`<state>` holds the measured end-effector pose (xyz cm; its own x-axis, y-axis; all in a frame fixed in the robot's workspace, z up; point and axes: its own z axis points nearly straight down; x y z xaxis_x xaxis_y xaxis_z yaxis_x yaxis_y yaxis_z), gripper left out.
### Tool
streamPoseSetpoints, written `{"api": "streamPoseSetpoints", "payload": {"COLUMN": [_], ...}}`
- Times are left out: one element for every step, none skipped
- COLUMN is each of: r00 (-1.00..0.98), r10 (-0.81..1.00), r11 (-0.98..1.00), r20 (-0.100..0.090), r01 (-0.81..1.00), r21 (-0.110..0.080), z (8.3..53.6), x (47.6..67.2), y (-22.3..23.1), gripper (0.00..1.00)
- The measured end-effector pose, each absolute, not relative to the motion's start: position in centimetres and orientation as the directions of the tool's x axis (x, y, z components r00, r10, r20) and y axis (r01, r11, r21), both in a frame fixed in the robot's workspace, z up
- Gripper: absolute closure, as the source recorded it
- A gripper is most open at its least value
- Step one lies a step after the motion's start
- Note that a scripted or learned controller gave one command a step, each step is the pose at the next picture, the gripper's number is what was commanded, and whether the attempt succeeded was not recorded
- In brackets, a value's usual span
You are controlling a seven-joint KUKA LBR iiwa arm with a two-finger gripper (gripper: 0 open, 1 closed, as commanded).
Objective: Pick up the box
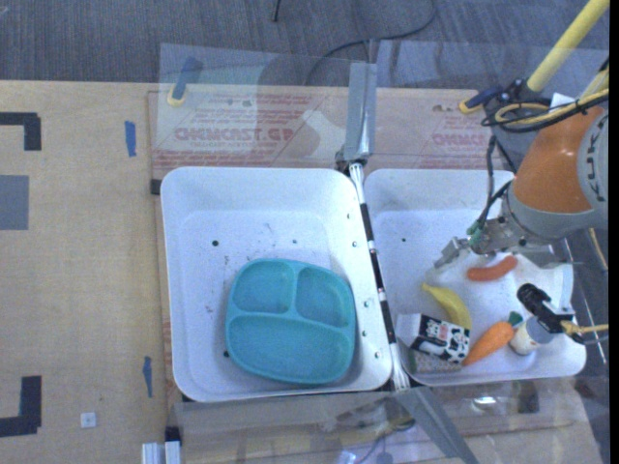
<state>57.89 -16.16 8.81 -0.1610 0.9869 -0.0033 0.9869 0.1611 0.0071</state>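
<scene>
The box, a small carton with a black-and-white print, lies at the front left corner of the right bin. My gripper hangs over the middle of that bin, behind the box and well apart from it. Nothing shows in the gripper. A yellow banana lies between the gripper and the box.
An orange sausage-shaped item lies just right of the gripper. A carrot rests against the box's right side, with a small white object beside it. A teal divided plate sits in the left bin.
</scene>
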Motion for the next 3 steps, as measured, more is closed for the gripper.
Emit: {"api": "streamPoseSetpoints", "payload": {"r00": [-0.218,-0.078,-0.193], "r10": [0.976,0.997,0.981], "r11": [0.218,0.078,0.193], "r20": [-0.002,-0.002,-0.001], "r01": [0.976,0.997,0.981], "r21": [0.008,0.003,0.001], "z": [8.9,18.6,16.3], "x": [58.9,66.8,58.5], "y": [-11.7,-7.4,-11.3], "gripper": [0.0,0.0,0.0]}}
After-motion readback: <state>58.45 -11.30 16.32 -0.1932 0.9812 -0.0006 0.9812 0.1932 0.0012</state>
